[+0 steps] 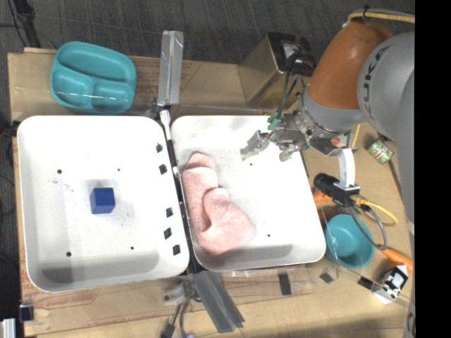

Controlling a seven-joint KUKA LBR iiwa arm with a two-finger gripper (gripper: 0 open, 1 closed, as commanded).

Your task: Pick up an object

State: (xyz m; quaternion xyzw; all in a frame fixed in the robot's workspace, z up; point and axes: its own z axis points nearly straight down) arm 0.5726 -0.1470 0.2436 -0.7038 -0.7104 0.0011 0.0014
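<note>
Robotics lab: KUKA arm [366, 69], taped bench [211, 76], bins [42, 132].

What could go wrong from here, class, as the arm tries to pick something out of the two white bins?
1. The pink cloth lies pressed against the right bin's left wall, so the hand, hanging over the bin's upper middle, may strike that wall or pinch only a fold that slips.
2. The blue cube sits in the left bin, beyond the divider; reaching it means crossing the rims, and a small block is easily nudged aside.
</note>
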